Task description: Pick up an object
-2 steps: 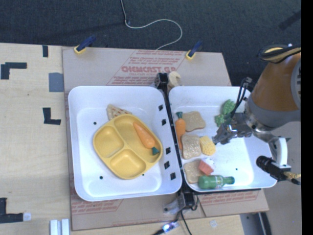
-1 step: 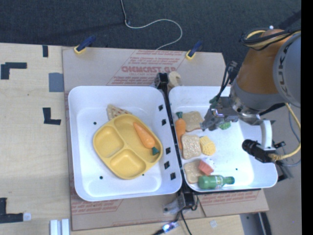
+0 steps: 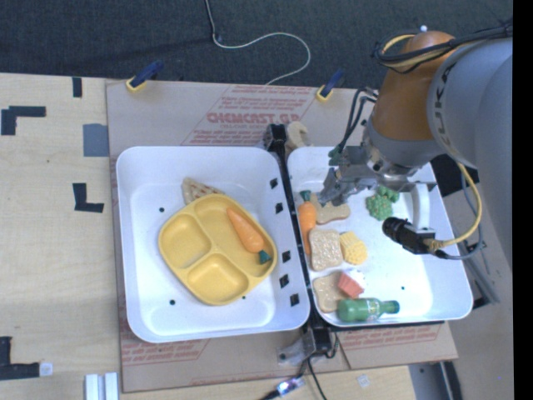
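My pincer [image 3: 333, 192] hovers in the right white bin [image 3: 441, 294], just above a tan bone-shaped biscuit [image 3: 335, 215]; whether it is spread, I cannot tell.

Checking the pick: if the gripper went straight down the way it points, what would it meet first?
Probably the beige cracker-like piece in the right bin, just right of the carrot. The gripper hangs right above it, though depth is hard to judge from this slanted view.
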`<state>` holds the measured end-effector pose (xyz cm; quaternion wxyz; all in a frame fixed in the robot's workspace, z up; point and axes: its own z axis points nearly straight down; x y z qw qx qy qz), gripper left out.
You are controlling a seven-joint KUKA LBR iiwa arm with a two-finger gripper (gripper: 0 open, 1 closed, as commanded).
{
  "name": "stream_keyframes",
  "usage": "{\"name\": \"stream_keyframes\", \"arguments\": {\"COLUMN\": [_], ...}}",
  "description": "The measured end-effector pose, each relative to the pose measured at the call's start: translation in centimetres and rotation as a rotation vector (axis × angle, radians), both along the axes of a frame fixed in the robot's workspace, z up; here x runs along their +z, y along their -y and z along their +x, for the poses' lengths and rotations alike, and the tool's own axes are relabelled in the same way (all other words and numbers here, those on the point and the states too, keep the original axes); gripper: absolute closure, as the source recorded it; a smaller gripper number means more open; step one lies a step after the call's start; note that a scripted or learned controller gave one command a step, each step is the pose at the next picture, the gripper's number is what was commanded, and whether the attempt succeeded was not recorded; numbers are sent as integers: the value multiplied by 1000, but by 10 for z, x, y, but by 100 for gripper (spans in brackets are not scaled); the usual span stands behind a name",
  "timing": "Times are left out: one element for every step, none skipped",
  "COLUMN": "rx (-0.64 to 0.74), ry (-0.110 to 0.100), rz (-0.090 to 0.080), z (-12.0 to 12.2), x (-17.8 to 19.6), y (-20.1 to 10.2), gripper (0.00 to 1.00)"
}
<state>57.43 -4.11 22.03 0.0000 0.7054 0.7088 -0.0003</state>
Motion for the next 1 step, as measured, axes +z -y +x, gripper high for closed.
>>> {"name": "stream_keyframes", "arguments": {"rx": [1], "ry": [1], "rz": [1], "z": [31], "x": [2], "y": [-46], "gripper": [100]}}
